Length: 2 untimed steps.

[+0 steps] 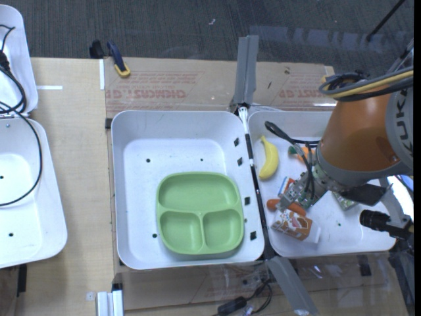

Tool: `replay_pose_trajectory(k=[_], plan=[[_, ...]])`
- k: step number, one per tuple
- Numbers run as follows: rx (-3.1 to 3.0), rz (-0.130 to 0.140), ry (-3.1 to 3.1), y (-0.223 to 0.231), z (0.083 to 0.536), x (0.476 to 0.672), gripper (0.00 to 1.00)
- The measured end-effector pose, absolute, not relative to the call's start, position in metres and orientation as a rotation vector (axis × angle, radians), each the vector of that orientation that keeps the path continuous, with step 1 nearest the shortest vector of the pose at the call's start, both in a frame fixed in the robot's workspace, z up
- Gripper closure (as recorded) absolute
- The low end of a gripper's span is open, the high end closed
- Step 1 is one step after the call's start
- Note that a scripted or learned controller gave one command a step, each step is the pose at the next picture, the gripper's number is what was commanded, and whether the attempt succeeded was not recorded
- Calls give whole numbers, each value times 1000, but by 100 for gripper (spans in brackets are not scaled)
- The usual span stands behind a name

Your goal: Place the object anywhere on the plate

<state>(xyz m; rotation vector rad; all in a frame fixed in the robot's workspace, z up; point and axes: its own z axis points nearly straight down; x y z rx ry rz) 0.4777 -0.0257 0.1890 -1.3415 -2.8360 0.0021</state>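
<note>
A green plate (pixel 197 212) with three compartments lies in the left white bin (pixel 131 176), toward its front. In the right bin (pixel 348 239) lie a yellow banana (pixel 266 158), a small orange and white carton (pixel 293 224), a colourful packet (pixel 287 191) and a small orange piece (pixel 273 204). My gripper (pixel 304 191) hangs low over the right bin, just right of the packet and above the carton. The arm's orange band (pixel 358 133) hides much of that bin.
A black utensil (pixel 284 135) lies at the back of the right bin beside the banana. A grey divider post (pixel 247 71) stands between the bins at the rear. A white tub with black cable (pixel 20 176) sits at the far left.
</note>
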Motion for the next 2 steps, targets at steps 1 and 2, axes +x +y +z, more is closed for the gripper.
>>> replay_pose_trajectory(k=[1, 2], plan=[[-1341, 2, -2834, -25, 196, 479, 100], [-1287, 1, -2861, -26, 189, 478, 100]])
